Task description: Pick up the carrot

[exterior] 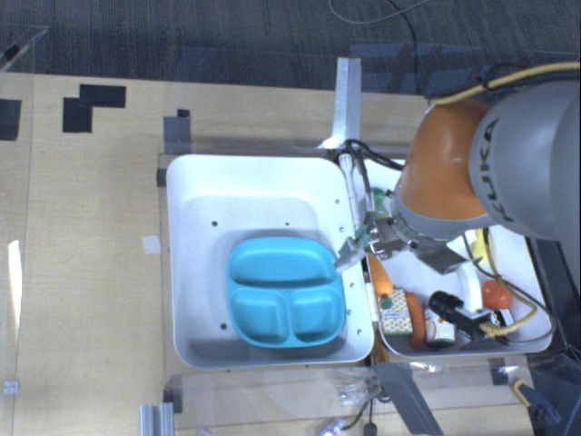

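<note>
Lying near-upright along the right bin (536, 334) left wall, carrot (384, 281) long axis front-to-back, gripper (377, 243) just above, claw state indeterminate.

Crowded right bin, roomy left bin
Arm (490, 166) covers the right bin (536, 271); the blue tray (283, 289) leaves the left bin's (195, 243) far part open.

The arm (481, 166) reached over the right bin (536, 330); the carrot (383, 281) lay by its left wall; a blue tray (283, 289) occupied the left bin (204, 243)
</note>
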`<state>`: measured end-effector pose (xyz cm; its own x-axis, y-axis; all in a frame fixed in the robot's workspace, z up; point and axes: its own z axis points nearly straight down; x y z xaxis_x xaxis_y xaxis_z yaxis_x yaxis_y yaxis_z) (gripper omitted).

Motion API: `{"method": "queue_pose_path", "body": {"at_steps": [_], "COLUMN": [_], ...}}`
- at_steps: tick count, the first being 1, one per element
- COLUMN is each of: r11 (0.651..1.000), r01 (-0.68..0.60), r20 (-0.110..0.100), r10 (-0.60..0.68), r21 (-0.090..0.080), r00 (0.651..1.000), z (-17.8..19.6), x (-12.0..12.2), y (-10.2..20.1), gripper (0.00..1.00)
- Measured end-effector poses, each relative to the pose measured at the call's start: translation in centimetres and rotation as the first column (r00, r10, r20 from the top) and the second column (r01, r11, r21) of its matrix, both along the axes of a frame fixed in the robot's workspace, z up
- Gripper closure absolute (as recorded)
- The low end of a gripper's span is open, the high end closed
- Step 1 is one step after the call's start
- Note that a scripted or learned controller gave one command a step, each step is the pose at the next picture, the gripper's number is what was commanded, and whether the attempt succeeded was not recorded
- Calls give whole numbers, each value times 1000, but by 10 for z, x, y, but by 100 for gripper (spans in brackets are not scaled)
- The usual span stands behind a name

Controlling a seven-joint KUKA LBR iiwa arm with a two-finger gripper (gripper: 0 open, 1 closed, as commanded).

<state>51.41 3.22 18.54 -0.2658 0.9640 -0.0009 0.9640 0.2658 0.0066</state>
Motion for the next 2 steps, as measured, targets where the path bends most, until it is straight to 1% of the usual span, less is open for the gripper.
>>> {"method": "queue_pose_path", "body": {"at_steps": [1, 2], "r11": [979, 962], "r01": [203, 275], "r20": [-1, -3], "r10": [-203, -275], "r21": [0, 0], "r00": [979, 962], "z": [15, -1], "x": [23, -13], "y": [-91, -31], "gripper": [0, 0]}}
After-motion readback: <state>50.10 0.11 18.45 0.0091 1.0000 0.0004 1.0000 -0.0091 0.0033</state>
